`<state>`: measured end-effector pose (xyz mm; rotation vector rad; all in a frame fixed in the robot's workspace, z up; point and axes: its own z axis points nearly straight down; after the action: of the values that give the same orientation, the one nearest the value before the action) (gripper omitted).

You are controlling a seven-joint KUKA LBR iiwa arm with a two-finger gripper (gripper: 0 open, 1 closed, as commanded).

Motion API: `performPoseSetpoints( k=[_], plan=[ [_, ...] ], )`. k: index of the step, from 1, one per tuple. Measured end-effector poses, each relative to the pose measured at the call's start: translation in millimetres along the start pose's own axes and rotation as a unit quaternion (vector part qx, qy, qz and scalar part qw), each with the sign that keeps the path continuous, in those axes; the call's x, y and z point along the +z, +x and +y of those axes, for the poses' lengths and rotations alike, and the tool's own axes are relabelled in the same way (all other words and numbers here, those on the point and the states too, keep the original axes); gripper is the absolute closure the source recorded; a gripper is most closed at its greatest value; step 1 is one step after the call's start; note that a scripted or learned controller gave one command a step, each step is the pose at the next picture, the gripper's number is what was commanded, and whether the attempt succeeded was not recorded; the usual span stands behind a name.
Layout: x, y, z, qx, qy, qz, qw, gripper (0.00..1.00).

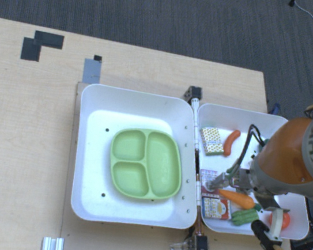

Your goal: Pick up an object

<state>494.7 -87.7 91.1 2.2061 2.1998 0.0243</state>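
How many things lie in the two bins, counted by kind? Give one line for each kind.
Green divided plate, left bin: 1
Toy foods, right bin (sausage, carrot, green vegetable, one red-orange piece): 4
Printed packets (yellow, two more): 3
Total: 8

Green divided plate point(146, 164) in left bin point(84, 140)

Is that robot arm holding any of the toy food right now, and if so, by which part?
It cannot be told. The tool is down in the right bin beside the toy carrot, but nothing visibly sits in its grip.
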Motion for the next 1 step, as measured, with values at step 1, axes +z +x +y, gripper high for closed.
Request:
performPoseSetpoints(
  k=[1],
  plan=[
    [-12.3,4.7,2.9,-0.003,0.0,0.005,1.0,1.0]
  ],
)
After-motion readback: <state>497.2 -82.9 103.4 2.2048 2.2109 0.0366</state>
